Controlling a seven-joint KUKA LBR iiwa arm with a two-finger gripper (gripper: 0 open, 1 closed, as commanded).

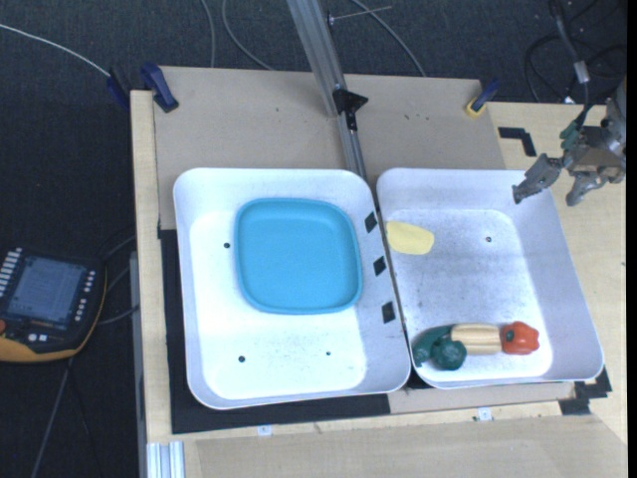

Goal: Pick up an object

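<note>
A tan wooden bench [249,118] on dark carpet [60,167] bears two shallow white plastic bins [204,366]. The two-finger gripper [559,182] hangs spread open and unladen above the right bin's far corner.

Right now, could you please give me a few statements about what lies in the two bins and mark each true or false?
1. The blue plate lies in the left bin. True.
2. The yellow piece sits on the blue plate. False: it lies in the right bin, near its upper left corner.
3. The red toy lies along the right bin's near edge. True.
4. The gripper holds the green toy. False: the toy lies in the right bin.
</note>
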